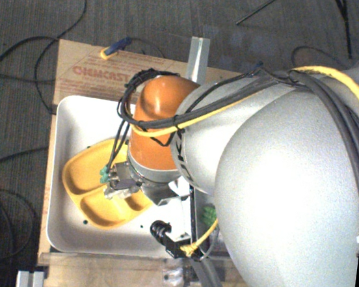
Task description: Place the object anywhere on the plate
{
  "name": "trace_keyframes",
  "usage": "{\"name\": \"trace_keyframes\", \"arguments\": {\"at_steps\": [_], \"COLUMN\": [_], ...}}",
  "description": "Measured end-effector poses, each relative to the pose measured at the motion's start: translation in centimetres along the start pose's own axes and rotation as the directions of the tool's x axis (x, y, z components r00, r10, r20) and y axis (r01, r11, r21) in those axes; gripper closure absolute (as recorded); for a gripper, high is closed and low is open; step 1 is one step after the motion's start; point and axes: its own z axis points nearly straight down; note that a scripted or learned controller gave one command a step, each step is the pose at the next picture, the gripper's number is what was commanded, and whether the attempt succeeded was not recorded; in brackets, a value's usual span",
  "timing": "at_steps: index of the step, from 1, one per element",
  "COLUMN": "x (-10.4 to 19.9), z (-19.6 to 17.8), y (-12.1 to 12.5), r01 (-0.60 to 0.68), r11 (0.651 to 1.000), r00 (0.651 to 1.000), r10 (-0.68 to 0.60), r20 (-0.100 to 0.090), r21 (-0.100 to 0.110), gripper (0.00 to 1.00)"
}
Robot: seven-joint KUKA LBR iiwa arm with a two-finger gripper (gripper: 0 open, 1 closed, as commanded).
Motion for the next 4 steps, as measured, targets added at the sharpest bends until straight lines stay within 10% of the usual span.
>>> {"name": "trace_keyframes", "arguments": {"at_steps": [1,2,3,4], "x": [-2.5,2.8,-4.8,-4.8], "z": [5.6,6.3,4.2,4.2], "y": [-0.7,0.3,2.1,2.1], "r01": [0.083,0.356,0.611,0.612], "r11": [0.997,0.935,0.791,0.791], "r00": [0.997,0.935,0.791,0.791], "r10": [-0.083,-0.356,-0.611,-0.612], "r20": [-0.007,-0.003,0.003,0.002], "r21": [-0.007,-0.011,-0.012,-0.013], "gripper": [1.0,1.0,1.0,0.0]}}
